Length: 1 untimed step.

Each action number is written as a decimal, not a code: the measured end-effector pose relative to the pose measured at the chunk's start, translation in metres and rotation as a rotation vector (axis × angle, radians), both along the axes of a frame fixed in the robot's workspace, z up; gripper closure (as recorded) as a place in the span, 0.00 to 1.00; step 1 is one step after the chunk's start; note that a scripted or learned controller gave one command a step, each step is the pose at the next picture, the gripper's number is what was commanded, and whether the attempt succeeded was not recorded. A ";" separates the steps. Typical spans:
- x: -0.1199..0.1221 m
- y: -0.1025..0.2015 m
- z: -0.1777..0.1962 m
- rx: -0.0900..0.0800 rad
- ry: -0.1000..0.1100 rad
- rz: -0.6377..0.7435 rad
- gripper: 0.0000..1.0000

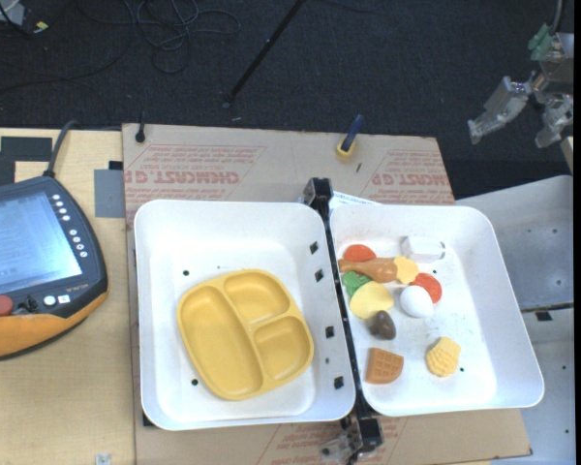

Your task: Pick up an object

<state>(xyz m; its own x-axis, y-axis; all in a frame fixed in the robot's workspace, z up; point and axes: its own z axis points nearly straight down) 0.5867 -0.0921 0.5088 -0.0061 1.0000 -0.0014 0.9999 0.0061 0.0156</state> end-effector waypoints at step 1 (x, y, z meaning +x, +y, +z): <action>0.001 0.000 -0.001 0.000 0.021 0.002 1.00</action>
